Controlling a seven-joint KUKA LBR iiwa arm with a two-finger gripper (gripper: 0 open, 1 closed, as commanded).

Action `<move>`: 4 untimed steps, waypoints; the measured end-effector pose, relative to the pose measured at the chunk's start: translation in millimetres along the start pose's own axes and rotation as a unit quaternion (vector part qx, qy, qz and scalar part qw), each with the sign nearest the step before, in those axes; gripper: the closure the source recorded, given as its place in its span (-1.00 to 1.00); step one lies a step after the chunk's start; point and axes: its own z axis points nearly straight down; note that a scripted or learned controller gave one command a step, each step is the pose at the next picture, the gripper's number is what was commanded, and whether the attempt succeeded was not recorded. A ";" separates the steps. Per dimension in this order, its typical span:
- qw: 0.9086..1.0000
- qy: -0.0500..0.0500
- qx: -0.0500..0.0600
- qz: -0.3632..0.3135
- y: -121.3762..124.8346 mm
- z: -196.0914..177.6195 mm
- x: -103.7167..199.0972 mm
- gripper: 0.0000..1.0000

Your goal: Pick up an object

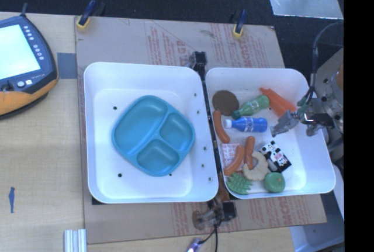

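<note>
All the small things are heaped in the right bin [318,178], so that is where a pick must happen: a blue bottle [245,124], a green bottle [253,106], an orange carrot [278,101], sausages and a toy cow [275,156]. The left bin [96,128] holds just a blue divided plate [153,135], likely a drop spot. The tool [287,124] hangs over the right bin, just beside the blue bottle, its fingers seemingly apart with nothing between them, so I'd say it is lining up a grab
</note>
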 end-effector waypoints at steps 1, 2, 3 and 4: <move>1.000 0.000 0.001 0.000 -1.7 140.3 24.0 -1.00; 1.000 -0.005 -0.011 0.000 31.7 162.8 13.5 -1.00; 1.000 -0.001 -0.001 -0.001 54.7 178.1 29.8 -1.00; 1.000 -0.002 0.000 -0.003 54.3 168.3 28.5 1.00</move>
